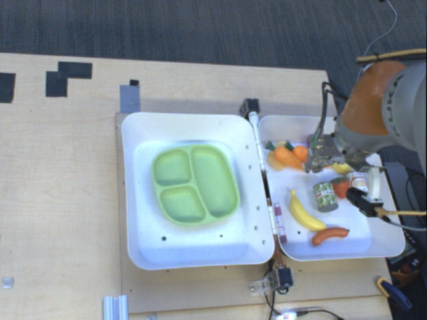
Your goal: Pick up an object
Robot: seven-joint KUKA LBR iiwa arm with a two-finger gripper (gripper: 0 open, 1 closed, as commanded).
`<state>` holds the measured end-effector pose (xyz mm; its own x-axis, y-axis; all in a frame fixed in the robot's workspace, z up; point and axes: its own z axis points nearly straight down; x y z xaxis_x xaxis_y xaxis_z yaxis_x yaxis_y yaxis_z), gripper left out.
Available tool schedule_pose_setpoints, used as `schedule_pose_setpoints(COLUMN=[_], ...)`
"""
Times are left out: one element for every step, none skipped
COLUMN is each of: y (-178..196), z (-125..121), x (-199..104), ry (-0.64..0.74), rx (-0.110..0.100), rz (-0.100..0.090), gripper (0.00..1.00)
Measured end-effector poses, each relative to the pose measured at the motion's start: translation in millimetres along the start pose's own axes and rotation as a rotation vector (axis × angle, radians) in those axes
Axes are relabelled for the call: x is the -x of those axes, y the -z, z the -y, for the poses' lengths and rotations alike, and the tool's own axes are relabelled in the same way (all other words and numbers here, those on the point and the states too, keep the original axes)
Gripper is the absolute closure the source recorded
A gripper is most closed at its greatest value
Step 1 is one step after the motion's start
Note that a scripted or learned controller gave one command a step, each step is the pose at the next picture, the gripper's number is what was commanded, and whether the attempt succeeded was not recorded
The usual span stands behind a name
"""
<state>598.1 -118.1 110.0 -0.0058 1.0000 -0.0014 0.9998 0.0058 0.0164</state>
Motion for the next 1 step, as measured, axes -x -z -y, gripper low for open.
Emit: schedule_pose_setpoints(y=[-0.1], z=[0.1], x=[-0.1], ry=[0.000], rx=[0.000], rz=[0.000], gripper=[0.00])
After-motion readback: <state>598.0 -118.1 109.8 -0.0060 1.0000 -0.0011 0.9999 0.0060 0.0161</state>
